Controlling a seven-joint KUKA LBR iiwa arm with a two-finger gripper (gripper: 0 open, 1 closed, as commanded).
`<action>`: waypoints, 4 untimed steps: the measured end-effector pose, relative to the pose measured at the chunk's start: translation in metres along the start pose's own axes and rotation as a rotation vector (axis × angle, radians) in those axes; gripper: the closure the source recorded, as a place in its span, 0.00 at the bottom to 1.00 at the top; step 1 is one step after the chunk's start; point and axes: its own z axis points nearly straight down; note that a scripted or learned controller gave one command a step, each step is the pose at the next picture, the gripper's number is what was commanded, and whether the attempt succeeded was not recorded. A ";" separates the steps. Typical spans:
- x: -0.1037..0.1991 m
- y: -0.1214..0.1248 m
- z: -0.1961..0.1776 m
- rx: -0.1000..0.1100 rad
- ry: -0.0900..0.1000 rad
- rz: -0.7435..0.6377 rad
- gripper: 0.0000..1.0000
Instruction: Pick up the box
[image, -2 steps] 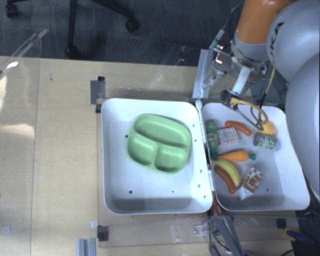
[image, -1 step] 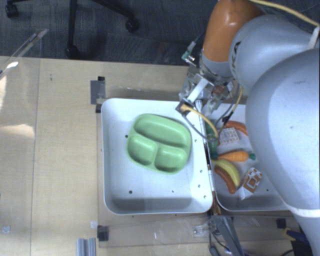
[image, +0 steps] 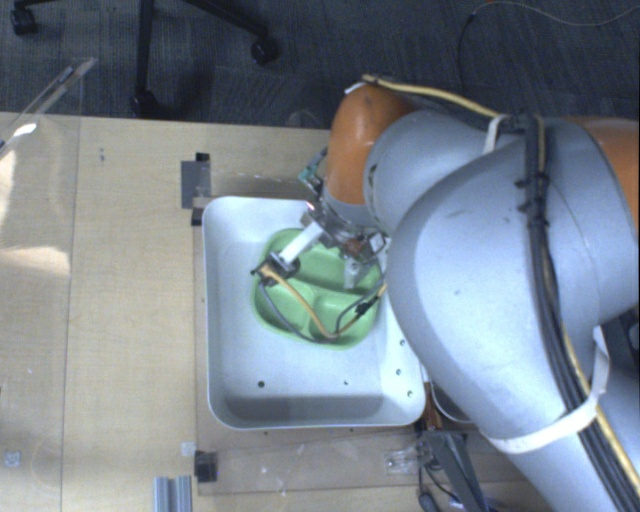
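A light green box-like object (image: 296, 300) with rounded edges lies in the upper middle of the left white bin (image: 222, 380). My gripper (image: 318, 252) hangs right over the green object's upper part, coming down from the orange band (image: 352, 140) of the wrist. Yellow and black cables (image: 300, 312) loop from the gripper across the green surface. The gripper's body and the cables hide the spot where it meets the object, so contact cannot be judged.
The grey arm (image: 500, 290) covers the right side of the view and the bin there. Black clamps (image: 200, 180) (image: 204, 465) sit at the left bin's corners. The wooden bench (image: 100, 300) stretches left. A chair base (image: 190, 40) stands on the floor behind.
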 end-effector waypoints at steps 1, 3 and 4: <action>-0.033 0.037 -0.087 0.001 -0.004 0.348 0.00; -0.058 -0.046 -0.078 0.003 -0.009 0.254 1.00; -0.058 -0.046 -0.078 0.003 -0.009 0.254 0.00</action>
